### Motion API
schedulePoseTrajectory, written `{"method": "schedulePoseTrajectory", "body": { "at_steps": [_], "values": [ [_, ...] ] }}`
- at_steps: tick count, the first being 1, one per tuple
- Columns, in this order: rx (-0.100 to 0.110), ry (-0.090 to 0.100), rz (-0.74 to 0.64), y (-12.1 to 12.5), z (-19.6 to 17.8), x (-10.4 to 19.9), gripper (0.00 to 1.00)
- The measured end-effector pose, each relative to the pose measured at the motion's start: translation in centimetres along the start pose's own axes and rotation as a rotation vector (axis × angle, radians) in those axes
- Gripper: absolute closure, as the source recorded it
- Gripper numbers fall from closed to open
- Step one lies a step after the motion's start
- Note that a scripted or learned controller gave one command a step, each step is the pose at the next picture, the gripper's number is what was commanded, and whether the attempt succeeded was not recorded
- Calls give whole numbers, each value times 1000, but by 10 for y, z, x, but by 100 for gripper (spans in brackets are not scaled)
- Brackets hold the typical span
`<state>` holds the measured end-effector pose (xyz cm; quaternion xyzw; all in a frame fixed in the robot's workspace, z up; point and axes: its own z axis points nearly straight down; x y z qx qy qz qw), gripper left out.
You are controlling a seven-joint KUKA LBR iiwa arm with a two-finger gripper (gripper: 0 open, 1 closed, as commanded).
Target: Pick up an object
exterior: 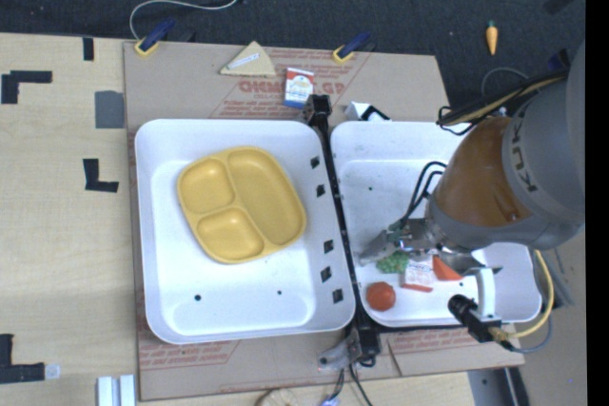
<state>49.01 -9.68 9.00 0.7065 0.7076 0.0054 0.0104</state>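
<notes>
Here, yellow tray (242, 203) fills left bin (162, 299); right bin (381, 157) holds tomato (381, 297); pincer (404, 238) state unclear.

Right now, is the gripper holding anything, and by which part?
It cannot be told. The gripper is down in the right bin among small objects beside a red ball, and the arm's wrist hides its tips.
</notes>
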Motion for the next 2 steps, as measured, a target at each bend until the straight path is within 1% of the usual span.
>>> {"method": "schedulePoseTrajectory", "body": {
  "at_steps": [1, 2],
  "values": [
    [1, -2, 2, 0, -10, -1, 100],
    [23, 8, -1, 34, -94, 69, 100]
  ]
}}
